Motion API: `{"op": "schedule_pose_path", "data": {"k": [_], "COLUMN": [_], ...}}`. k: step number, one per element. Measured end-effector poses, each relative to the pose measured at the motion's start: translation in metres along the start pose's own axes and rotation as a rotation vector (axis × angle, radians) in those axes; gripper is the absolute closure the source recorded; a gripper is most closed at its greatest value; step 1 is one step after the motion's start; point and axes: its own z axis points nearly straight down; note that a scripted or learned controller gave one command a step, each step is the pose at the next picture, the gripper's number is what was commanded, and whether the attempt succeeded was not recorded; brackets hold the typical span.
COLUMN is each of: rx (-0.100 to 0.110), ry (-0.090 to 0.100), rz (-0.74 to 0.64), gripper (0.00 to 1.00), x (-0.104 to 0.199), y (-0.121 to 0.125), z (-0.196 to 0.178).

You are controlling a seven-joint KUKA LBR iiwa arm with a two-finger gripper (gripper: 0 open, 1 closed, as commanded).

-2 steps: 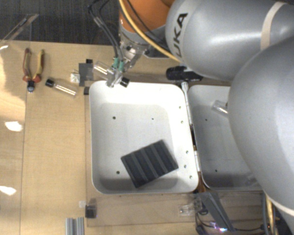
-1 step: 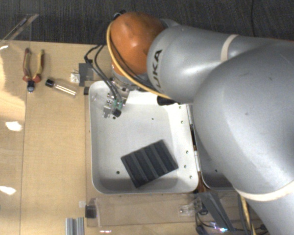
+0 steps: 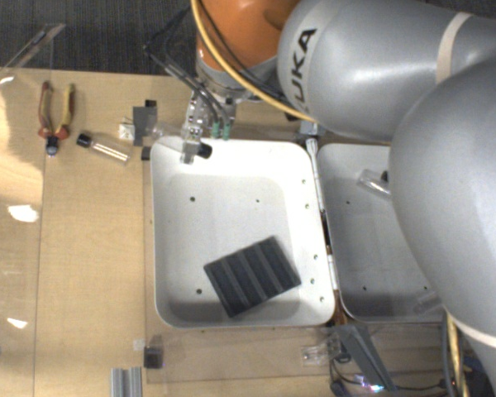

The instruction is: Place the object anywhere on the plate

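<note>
White bins [image 3: 169, 246]: two; one dark ribbed block [image 3: 252, 276].

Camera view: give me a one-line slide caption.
KUKA arm's gripper hovers at the left bin's far rim; a dark ribbed block lies inside near its front.

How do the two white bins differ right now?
The left bin is in full view; the right bin is largely covered by the arm. The left bin holds a dark ribbed slab near its front; the visible part of the right bin has no such object. Both are shallow, white, round-cornered, side by side.
</note>
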Motion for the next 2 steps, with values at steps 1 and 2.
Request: {"op": "schedule_pose_path", "data": {"k": [1,2], "rx": [-0.006,-0.012], "ry": [-0.005,-0.011], "rz": [0.000,0.000], "gripper": [1.00,1.00], "x": [-0.001,-0.002], "y": [0.002,0.003], "z": [-0.012,-0.024]}}
